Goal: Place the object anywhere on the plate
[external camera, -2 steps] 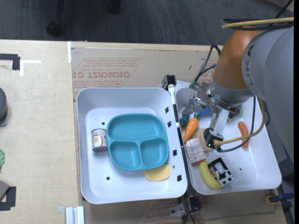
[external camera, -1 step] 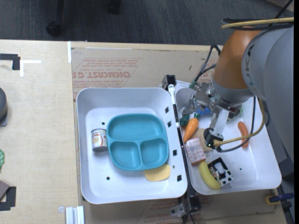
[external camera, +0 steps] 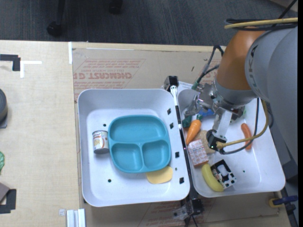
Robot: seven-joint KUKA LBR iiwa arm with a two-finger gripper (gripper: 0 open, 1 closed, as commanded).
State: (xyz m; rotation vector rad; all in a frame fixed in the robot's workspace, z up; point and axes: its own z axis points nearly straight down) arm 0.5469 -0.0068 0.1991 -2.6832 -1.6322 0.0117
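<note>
Gripper [external camera: 198,109] stands over right bin [external camera: 265,183] near carrot [external camera: 191,129], at 3 o'clock from plate [external camera: 139,143], presumably to pick an object there for transfer; grasp state cannot be determined.

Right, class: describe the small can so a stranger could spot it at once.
Find the white bin holding a blue divided plate. Beside the plate's left edge sits a small can. Unlike the flat yellow slice nearby, it is a labelled cylinder.
</note>
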